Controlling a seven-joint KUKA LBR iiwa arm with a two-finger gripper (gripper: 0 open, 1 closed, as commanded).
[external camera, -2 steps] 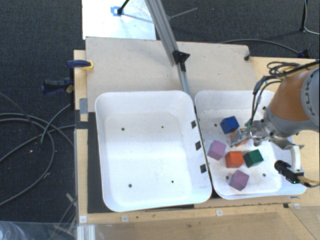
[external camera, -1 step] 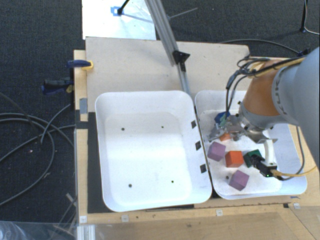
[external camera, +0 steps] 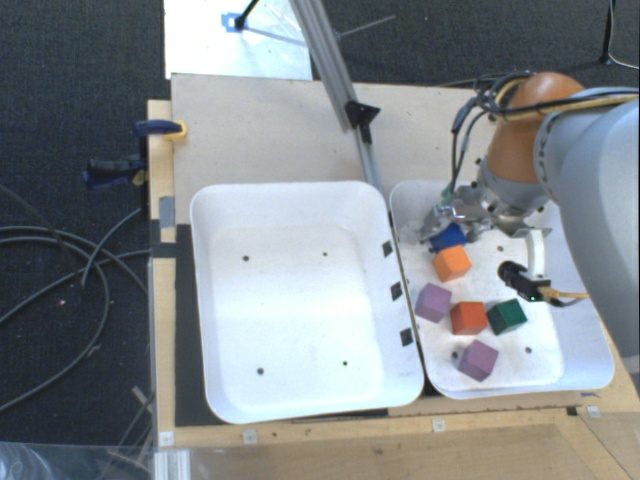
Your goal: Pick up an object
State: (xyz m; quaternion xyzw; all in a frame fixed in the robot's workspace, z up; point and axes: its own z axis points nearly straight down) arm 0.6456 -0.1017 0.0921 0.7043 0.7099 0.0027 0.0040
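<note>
Overhead, the metal claw (external camera: 452, 220) meets a blue block (external camera: 448, 236); its grip I cannot tell.

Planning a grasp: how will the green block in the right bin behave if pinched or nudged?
The green block looks rigid and flat-faced, so it would likely slide, not roll. It appears small, probably light. The red block sits against it and may shift too.
</note>
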